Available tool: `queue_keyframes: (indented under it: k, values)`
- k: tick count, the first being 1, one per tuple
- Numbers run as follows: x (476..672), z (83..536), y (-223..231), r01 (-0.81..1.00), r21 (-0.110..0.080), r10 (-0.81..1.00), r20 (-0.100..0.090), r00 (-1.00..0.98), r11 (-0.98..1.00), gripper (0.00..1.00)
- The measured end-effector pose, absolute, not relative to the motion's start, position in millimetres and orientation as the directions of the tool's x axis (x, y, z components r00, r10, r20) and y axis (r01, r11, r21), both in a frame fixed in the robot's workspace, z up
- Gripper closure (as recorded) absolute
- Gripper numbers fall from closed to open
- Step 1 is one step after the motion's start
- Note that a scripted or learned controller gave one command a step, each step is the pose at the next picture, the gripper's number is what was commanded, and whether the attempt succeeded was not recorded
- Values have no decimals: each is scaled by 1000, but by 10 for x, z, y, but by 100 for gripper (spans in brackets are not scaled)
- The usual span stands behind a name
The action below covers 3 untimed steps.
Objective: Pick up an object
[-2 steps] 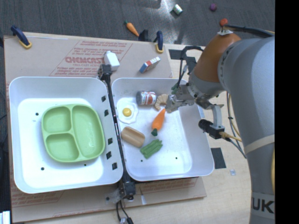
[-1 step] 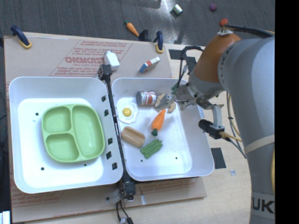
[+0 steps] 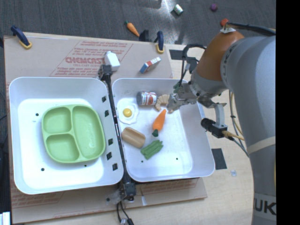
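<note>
The carrot (image 3: 159, 120), seen right of centre in the right bin (image 3: 199, 158), is judged light, stiff and smooth, best pinched across its thick orange middle by the tool (image 3: 172, 105) poised at its top, whose opening cannot be told.

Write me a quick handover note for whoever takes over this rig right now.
Hand: low in the right bin, at the top of the toy carrot and a tan toy; grip can't be judged.
Also in that bin: can, fried egg, bread roll, green beans.
Left bin: green divided plate.
Done: nothing visibly lifted.
Left: grasp one object and raise it.
</note>
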State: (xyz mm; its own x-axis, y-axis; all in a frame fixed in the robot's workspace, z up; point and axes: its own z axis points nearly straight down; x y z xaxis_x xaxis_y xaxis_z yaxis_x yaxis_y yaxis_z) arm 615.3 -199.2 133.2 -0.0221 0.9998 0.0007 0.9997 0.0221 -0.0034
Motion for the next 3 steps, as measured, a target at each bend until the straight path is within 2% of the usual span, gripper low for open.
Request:
queue_keyframes:
  k: [1,2,3]
  values:
    - [6152,1331,-1991,1000,-4,1000,1,-23,23,0]
    - [5467,914,-2018,1000,-5,1000,1,-6,6,0]
    - [5474,1018,-2018,1000,-5,1000,1,-11,11,100]
